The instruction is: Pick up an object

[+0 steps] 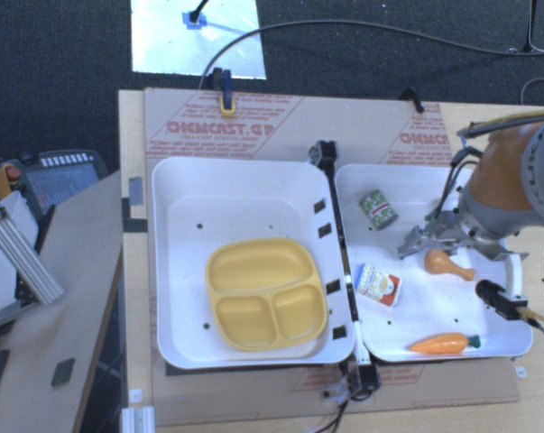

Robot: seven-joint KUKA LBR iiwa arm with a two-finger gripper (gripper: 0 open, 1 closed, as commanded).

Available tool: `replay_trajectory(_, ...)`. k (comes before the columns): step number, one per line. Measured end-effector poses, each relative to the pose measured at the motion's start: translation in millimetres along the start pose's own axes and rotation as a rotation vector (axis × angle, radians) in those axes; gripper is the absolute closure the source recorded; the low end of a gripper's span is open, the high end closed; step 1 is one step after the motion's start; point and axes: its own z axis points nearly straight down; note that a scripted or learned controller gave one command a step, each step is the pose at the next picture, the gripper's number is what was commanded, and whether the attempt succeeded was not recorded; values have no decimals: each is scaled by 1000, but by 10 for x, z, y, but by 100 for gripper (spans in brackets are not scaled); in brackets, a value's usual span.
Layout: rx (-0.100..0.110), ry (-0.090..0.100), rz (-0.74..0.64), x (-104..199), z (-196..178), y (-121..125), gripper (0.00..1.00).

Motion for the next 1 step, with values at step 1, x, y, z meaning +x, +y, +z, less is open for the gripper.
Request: replay_trajectory(1, -4, -1, 0, -5, -118, 10, 100)
